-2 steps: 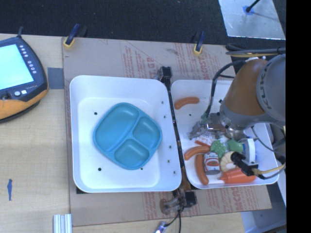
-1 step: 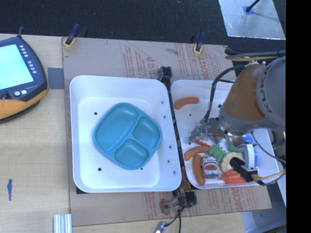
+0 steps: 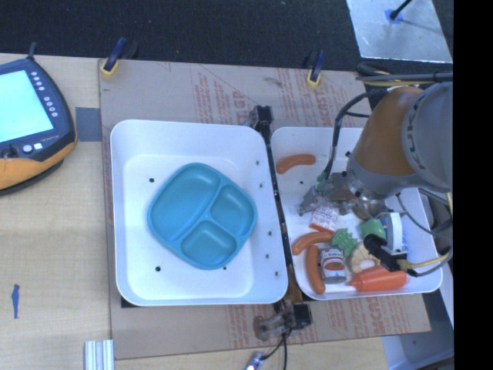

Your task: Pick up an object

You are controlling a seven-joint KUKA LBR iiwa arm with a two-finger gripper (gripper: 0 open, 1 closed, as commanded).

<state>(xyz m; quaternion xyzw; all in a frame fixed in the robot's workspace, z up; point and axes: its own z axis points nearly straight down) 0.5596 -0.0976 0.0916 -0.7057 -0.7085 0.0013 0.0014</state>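
The right bin [image 3: 286,141] holds a heap of toy food: a sausage [image 3: 296,162] alone near the top, two more sausages [image 3: 310,240] lower down, a little can [image 3: 333,264] with a red label, a green piece [image 3: 344,241] and an orange carrot [image 3: 380,280] at the bottom edge. The arm [image 3: 400,141] hangs over that bin, and its gripper [image 3: 330,199] sits low above a small packet [image 3: 324,216] (white with red). Whether it is open, or has anything, I cannot tell; the arm hides much of the heap. The left bin [image 3: 123,206] holds a blue plate [image 3: 202,215].
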